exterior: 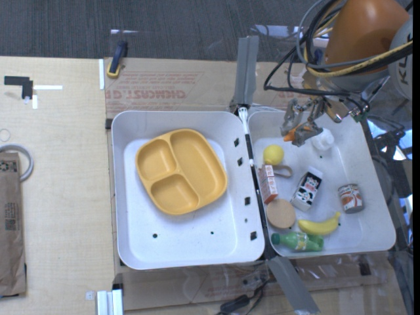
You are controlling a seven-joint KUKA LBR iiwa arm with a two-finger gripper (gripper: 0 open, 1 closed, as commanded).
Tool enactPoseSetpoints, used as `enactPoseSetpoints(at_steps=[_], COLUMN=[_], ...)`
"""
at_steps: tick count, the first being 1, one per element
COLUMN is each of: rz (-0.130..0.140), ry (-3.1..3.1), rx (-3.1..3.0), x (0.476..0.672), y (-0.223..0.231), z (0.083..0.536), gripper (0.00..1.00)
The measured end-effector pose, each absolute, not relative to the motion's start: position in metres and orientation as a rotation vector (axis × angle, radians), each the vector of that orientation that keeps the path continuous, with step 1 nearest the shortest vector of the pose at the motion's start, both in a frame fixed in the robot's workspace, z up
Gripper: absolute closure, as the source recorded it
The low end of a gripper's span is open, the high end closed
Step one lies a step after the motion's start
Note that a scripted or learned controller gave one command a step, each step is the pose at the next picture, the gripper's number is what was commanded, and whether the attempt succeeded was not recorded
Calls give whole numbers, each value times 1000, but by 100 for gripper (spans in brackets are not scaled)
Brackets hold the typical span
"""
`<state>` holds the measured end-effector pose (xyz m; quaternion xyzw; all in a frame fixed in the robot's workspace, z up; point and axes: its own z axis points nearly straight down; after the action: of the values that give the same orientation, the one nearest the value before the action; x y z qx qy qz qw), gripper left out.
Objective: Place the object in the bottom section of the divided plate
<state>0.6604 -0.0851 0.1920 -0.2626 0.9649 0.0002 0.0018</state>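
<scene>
The end effector (303, 125) hangs over the right bin (377, 195); I cannot tell its state or whether it carries anything. The plate (180, 170) sits well apart, so a weak grasp could drop the object mid-transfer.

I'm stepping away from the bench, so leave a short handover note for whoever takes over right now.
Gripper: over the far end of the right bin, nothing visibly held; finger state unclear.
Yellow divided plate: in the left bin, all three sections bare.
Right bin holds a lemon, banana, green bottle, small can, carton, red box and tan disc.
Done: nothing placed.
Left: pick an object and set it in the plate's bottom section.
</scene>
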Motion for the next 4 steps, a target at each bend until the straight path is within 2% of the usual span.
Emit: enactPoseSetpoints(at_steps=[1,2,3,4], rz=[1,-1,1,0], ry=[3066,3121,3123,3123], rx=[-667,311,-319,-318], x=[661,661,637,637], y=[-24,-9,37,37], z=[198,207,191,191], gripper=[100,100,100,0])
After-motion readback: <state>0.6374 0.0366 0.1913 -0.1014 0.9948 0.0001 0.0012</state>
